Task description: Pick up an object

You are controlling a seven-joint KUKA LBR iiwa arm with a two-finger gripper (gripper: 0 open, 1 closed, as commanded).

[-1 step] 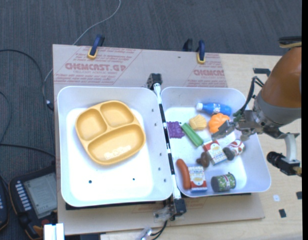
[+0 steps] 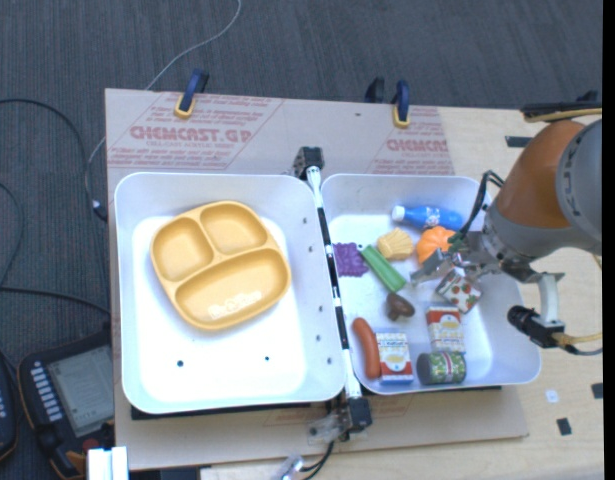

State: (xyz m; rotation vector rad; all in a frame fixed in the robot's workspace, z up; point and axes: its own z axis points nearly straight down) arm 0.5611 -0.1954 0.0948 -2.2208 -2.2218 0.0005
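The right bin [image 2: 507, 368] holds several small things. A blue bottle [image 2: 424, 215] lies at the back, with an orange ball [image 2: 434, 241] and a yellow piece [image 2: 394, 245] just in front of it. Further forward are a purple piece [image 2: 347, 259], a green stick [image 2: 382, 267], a brown piece [image 2: 399, 307], a red sausage [image 2: 366, 346], small cartons [image 2: 392, 355] and a dark can [image 2: 442, 368]. My gripper [image 2: 445, 268] hangs low over the bin's middle, just in front of the orange ball and above a red and white carton [image 2: 457, 294].
The left bin [image 2: 137, 368] carries a yellow divided plate [image 2: 220, 263]. A metal rail [image 2: 327, 258] separates the bins. The arm [image 2: 542, 193] comes in from the right over the right bin's rim. Clamps [image 2: 399, 103] sit at the board's back edge.
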